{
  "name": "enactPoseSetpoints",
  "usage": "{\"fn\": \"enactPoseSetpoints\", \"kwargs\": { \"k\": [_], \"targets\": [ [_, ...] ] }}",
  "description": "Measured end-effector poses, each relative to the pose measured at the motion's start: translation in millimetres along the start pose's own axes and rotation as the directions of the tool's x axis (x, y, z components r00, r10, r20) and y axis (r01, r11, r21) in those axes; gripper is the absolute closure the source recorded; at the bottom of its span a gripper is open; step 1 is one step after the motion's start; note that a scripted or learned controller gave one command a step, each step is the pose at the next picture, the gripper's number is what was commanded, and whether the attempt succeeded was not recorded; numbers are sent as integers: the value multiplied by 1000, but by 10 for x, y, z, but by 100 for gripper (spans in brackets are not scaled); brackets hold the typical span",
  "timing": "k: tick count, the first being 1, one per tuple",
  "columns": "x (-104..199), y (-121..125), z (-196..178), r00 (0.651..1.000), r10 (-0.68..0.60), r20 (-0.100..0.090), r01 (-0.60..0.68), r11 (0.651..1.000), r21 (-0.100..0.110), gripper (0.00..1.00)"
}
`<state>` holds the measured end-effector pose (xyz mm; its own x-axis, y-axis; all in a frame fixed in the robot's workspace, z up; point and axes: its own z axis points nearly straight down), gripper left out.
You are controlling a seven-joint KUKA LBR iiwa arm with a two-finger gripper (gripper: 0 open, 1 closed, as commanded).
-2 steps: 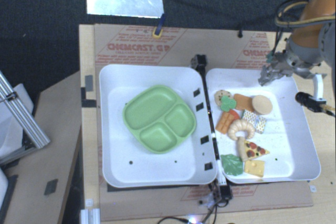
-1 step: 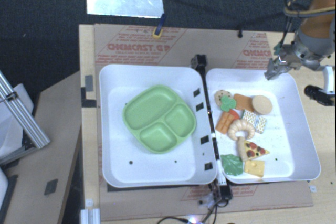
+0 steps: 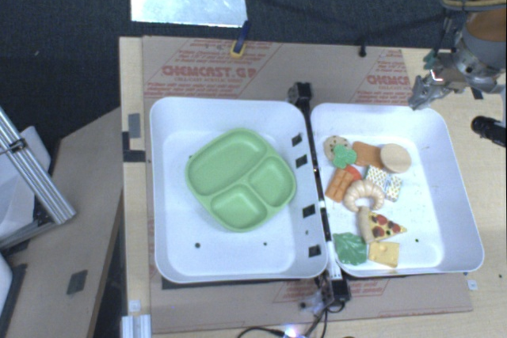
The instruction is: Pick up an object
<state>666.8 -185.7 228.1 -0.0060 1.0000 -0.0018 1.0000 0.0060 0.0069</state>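
Toy food [image 3: 366,194] heaped, pieces overlapping, gripper [image 3: 420,96] small, blurred

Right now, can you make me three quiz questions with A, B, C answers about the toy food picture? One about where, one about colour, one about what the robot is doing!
1. Where is the divided plate?
A. left bin
B. right bin
C. the floor

2. What colour is it?
A. red
B. green
C. blue

3. Where is the gripper?
A. near the right bin's far corner
B. pressing on the plate
C. in the left bin

Answers: 1 A, it lies in the left bin. 2 B, it is pale green. 3 A, away from the toy food.
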Motion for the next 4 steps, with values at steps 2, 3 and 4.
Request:
{"fn": "enactPoseSetpoints", "kwargs": {
  "k": [2,3,4],
  "targets": [
    [774,-800,-116,1000,-2,-3,2,1000,7,100],
    [1025,-1150,-56,1000,-1,-3,1,1000,9,100],
    [1051,-1080,-69,1000,-1,-2,1,1000,4,100]
  ]
}}
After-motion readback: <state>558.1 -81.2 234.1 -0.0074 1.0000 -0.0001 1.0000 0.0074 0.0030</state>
